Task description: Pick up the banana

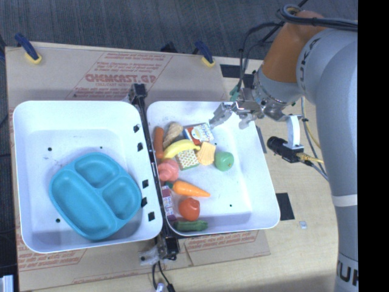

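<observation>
The worktop [304,236] is a light wood-tone surface with a sheet of brown cardboard [121,72] lying flat on it, red print across the top, pinned at the far edge by blue-and-yellow clamps [28,48]. Two shallow white bins sit side by side on that cardboard, touching along the middle: the left bin [24,163] and the right bin [261,181]. A few strips of black tape [284,206] are stuck to the bare surface on the right.
</observation>
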Robot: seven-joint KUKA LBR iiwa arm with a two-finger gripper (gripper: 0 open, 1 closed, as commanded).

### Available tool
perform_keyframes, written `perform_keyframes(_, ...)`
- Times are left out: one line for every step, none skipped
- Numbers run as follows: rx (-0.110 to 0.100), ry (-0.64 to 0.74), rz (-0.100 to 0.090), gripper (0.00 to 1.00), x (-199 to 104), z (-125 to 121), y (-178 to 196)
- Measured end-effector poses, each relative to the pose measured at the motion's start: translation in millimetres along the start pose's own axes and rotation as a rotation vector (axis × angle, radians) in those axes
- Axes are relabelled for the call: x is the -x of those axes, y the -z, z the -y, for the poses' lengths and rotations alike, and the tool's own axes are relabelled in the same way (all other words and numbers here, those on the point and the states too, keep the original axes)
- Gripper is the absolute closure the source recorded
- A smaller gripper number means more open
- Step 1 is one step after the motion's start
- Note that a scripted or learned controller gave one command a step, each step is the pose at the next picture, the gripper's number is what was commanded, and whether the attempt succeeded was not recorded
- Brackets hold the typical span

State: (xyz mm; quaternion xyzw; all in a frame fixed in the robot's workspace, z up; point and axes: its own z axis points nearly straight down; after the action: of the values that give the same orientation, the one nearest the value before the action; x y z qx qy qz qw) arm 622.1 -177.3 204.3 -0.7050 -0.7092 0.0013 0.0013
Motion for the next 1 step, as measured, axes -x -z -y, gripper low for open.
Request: perform_keyframes(0.005,0.201,0.001,0.0,-50.7,-6.0,-99.7)
